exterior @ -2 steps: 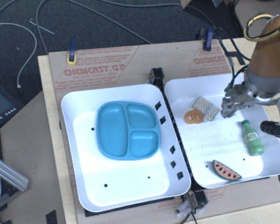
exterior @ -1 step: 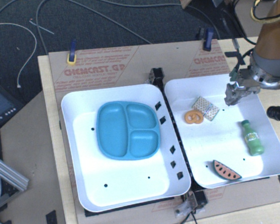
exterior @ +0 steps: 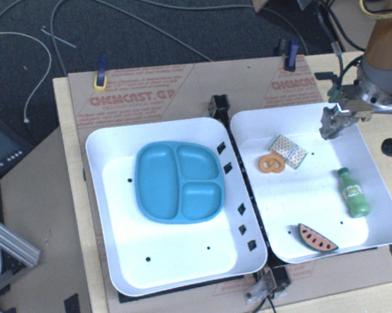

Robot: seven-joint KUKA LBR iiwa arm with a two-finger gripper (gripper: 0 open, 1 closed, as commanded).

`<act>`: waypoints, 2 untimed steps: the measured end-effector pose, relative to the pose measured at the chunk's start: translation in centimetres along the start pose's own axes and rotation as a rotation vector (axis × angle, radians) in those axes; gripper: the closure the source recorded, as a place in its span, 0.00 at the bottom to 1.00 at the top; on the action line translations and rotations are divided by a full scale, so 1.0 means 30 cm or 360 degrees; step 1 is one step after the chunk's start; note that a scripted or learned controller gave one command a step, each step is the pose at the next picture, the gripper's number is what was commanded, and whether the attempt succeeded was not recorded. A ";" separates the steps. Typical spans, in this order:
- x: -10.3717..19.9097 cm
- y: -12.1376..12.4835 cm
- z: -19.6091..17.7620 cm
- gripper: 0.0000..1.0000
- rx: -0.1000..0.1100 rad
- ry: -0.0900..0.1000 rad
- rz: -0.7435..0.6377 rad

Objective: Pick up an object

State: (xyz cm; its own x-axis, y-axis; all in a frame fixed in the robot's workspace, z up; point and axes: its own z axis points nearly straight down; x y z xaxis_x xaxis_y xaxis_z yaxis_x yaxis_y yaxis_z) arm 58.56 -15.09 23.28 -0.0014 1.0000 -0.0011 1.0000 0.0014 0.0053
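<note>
So the arm is reaching in from the right and the tool (exterior: 332, 125) is hanging over the far right corner of the right bin (exterior: 320, 240), not touching anything as far as I can see. Looks to me like it's at the approach stage, nothing picked yet.

Candidates are all sitting in that right bin: a green bottle (exterior: 354, 193) lying on the right side, a watermelon slice toy (exterior: 316, 237) near the front edge, and a pretzel-looking ring (exterior: 271, 163) touching a little checkered packet (exterior: 288, 151) around the middle-far part. The left bin (exterior: 124, 267) is holding a blue divided plate (exterior: 179, 181).

Next move, I'm guessing, is picking one target and dropping straight down on it. The bottle's the nearest, but it's round so it might roll.

Hard to make out: the tool is small and dark from this angle, so honestly I can't tell how wide it's set. The arm's upper part is getting cut off at the frame edge.
</note>
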 end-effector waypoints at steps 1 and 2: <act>0.148 -0.023 0.022 1.00 0.0012 0.0006 -0.0004; 0.345 -0.048 0.051 1.00 0.0014 0.0007 -0.0007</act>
State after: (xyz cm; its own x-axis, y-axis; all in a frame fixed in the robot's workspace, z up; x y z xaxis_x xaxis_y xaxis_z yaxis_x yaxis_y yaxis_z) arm 57.11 -4.74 21.73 -0.0060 1.0000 0.0034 1.0000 0.0060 -0.0034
